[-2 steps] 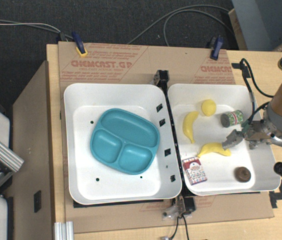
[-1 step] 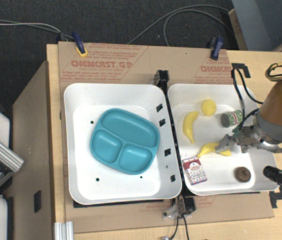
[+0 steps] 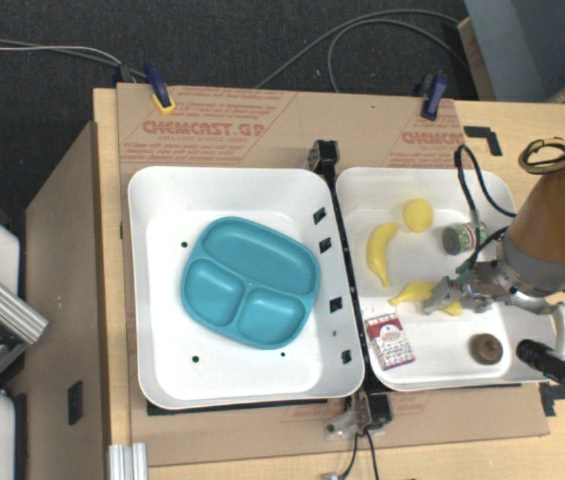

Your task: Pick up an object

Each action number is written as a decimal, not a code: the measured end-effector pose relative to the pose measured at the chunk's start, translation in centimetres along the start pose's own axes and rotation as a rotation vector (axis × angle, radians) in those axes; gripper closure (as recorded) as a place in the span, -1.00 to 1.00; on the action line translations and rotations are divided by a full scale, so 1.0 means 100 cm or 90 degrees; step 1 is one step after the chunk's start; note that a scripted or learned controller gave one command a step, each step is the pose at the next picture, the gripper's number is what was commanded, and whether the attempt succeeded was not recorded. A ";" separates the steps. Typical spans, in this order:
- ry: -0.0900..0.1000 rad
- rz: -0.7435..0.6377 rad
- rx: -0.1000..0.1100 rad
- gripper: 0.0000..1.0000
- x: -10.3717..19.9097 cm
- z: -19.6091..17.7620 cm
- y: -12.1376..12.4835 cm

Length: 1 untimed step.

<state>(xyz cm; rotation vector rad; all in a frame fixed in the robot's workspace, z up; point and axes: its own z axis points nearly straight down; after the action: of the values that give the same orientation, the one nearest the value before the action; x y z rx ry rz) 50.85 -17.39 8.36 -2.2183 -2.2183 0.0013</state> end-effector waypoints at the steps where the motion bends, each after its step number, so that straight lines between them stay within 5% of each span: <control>1: 0.000 0.000 -0.002 1.00 0.000 -0.012 0.001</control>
<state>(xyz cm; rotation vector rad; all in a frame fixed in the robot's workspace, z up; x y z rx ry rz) 50.94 -17.38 9.58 -2.2208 -2.2199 -0.0021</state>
